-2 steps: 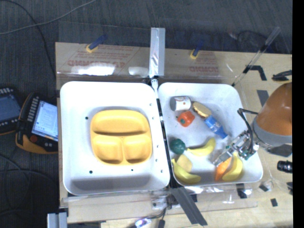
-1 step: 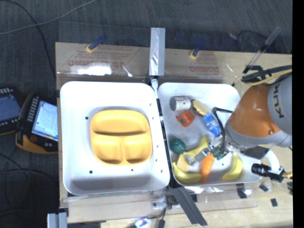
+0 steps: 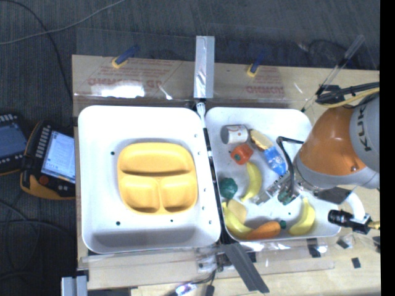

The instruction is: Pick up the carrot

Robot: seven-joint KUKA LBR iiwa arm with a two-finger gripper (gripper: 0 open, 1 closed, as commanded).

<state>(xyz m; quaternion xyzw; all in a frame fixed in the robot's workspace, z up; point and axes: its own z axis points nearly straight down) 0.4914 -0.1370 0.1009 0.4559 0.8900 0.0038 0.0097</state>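
The carrot (image 3: 264,230) is orange with a dark green stub at its right end. It lies flat near the front edge of the right bin (image 3: 308,123), between two yellow bananas. My gripper (image 3: 279,193) hangs over the middle of that bin, a short way above and behind the carrot and slightly to its right. Nothing of the carrot is lifted; it rests on the bin floor, apart from the gripper. The orange wrist band (image 3: 330,147) covers the bin's right side.
Around the carrot lie a banana (image 3: 303,217) to its right, another banana (image 3: 235,222) to its left, a third banana (image 3: 252,180), a green round item (image 3: 228,187), a red-orange piece (image 3: 242,154), a white can (image 3: 234,133) and a blue packet (image 3: 274,160). The left bin holds a yellow divided tray (image 3: 157,176).
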